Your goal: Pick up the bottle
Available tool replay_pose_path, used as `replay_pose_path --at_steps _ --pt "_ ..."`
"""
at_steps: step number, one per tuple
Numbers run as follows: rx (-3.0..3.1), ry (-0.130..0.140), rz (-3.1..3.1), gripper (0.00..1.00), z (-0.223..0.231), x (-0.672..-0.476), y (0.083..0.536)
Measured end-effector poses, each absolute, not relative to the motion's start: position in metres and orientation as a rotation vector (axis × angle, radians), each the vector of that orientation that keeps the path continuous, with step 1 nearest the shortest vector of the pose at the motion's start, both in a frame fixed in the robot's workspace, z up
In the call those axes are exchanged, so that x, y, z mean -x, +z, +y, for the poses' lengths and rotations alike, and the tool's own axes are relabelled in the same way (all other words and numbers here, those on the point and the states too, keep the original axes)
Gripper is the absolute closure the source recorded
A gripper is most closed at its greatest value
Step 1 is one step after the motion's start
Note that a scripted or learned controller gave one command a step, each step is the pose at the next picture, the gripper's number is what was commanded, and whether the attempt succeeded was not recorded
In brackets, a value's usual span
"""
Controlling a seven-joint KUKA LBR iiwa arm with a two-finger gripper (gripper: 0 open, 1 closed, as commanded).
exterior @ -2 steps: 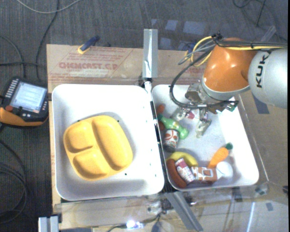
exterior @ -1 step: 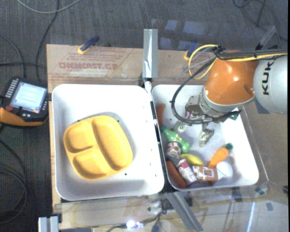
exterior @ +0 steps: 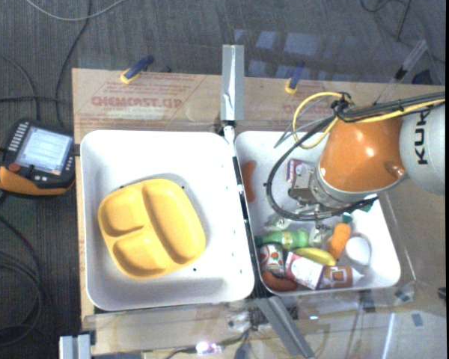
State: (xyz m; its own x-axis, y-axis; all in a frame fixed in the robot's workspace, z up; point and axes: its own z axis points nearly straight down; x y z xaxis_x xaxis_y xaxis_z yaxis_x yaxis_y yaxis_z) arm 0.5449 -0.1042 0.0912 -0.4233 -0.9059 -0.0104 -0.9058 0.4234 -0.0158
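Bottle (exterior: 288,238): green, lying on its side in the right bin, left of centre, just under the arm's wrist; its right end meets the yellow banana.
Gripper (exterior: 314,209): hidden beneath the orange wrist band; whether it is released or clenched cannot be told. It sits low over the pile, just above the bottle.
Arm (exterior: 359,155): enters from the right and covers the middle and upper right of the right bin; yellow and black cables loop off its left side.
Neighbours: banana (exterior: 316,255) below and right of the bottle; carrot (exterior: 340,238) upright beside it; white egg (exterior: 358,250) further right; a red-and-white carton (exterior: 305,270) and a red can (exterior: 270,261) along the front wall.
Right bin (exterior: 393,271): items crowd the front half and press against the front rim; a bare strip of floor shows along the left wall, where a reddish sausage-like piece (exterior: 247,180) lies.
Left bin (exterior: 97,144): holds a yellow divided tray (exterior: 152,226), set at a slant, with bare white floor all round it.
Shared edge: the two bins touch along their inner walls.
Surroundings: brown board beneath the bins; teach pendant (exterior: 34,158) on the floor, well apart to the left.
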Motion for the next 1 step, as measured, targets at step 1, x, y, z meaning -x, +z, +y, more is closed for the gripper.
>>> replay_pose_path --at_steps 1 --pt "1.672 -0.033 2.636 1.0 -0.1087 -0.5482 0.1034"
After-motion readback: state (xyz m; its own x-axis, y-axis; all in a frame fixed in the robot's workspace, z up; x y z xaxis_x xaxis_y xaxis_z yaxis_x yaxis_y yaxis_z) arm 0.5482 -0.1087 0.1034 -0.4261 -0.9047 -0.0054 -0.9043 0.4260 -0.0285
